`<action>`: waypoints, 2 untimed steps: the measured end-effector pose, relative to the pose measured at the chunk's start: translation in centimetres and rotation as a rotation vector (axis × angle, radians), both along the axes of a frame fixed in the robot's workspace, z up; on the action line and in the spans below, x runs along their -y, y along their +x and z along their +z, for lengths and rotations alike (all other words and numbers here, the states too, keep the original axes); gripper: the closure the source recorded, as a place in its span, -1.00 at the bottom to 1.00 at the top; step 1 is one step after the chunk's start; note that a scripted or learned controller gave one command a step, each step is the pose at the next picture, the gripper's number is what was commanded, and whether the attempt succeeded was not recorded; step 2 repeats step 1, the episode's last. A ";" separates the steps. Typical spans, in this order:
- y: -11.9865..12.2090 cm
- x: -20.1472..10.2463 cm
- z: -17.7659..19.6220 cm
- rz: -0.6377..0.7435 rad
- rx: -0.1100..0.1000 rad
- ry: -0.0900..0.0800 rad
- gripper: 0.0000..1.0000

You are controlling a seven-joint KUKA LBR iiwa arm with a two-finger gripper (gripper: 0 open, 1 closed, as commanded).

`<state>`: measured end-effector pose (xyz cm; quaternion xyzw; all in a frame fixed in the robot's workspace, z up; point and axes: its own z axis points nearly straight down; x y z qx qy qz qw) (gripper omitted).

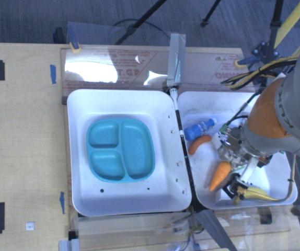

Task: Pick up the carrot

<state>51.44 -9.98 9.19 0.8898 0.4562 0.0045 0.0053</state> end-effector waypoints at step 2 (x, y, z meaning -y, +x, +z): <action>-2.4 -2.0 12.5 -0.114 -0.019 0.005 1.00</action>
